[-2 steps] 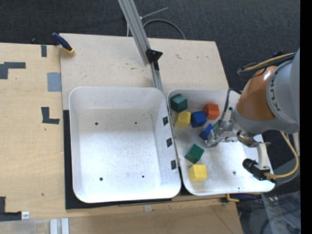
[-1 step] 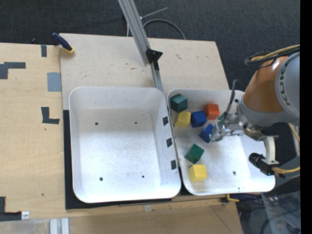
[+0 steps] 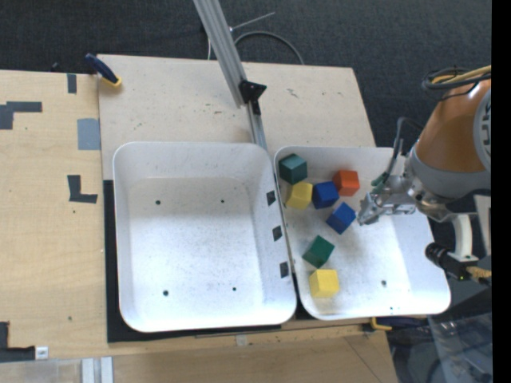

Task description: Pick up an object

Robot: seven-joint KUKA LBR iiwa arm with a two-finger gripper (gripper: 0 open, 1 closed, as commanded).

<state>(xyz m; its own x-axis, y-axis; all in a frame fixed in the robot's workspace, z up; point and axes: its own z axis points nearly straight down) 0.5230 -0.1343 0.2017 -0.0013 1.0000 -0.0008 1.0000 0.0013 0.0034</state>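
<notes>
While 7 cubes lie in the right bin [image 3: 415, 282], the fingers' [image 3: 369, 214] opening cannot be told.

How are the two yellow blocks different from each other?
The upper yellow block sits among other blocks, right beside a blue block; the lower yellow block sits near the bin's front with only a green block close. The upper is nearer the hand. Both are yellow cubes in the right bin.

Two white bins [image 3: 192, 154], faintly speckled; in the right bin [image 3: 415, 286], two yellow cubes [image 3: 324, 282], two blue cubes [image 3: 341, 217], two dark green cubes [image 3: 318, 250], one orange cube [image 3: 346, 182]; the bench [image 3: 48, 214] is pale wood with grey tape patches [image 3: 89, 133]; the arm [image 3: 451, 146] is orange and grey.
</notes>
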